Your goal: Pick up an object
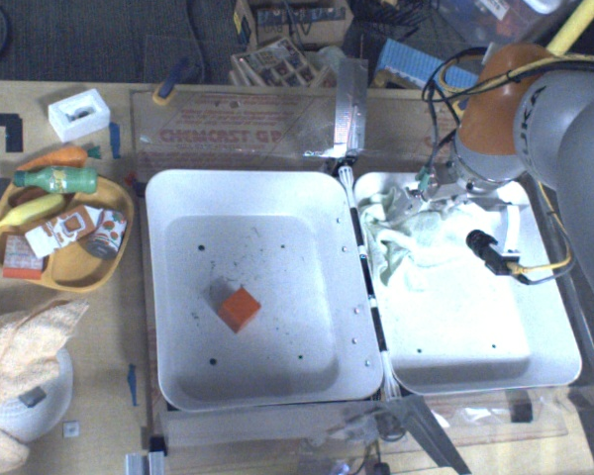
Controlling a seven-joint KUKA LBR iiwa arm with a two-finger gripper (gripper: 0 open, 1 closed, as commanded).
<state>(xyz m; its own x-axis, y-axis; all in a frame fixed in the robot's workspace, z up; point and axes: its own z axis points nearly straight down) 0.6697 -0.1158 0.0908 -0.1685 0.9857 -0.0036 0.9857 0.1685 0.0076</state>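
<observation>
An orange cube (pixel 240 309) lies in the left white bin (pixel 178 216), a little left of and below its middle. A crumpled pale green-white cloth (pixel 391 240) lies in the far left part of the right bin (pixel 495 364). The grey arm with its orange band (pixel 500 97) reaches down from the upper right. Its gripper (pixel 423 192) is low over the cloth's far edge, near the right bin's back wall. The wrist and cables hide how the gripper's tip meets the cloth.
A black part on a yellow cable (pixel 487 249) hangs over the right bin beside the cloth. A yellow bowl (pixel 74 270) of toy food stands left of the bins, with a white box (pixel 79 114) behind it. A clear panel (pixel 238 132) lies behind the left bin.
</observation>
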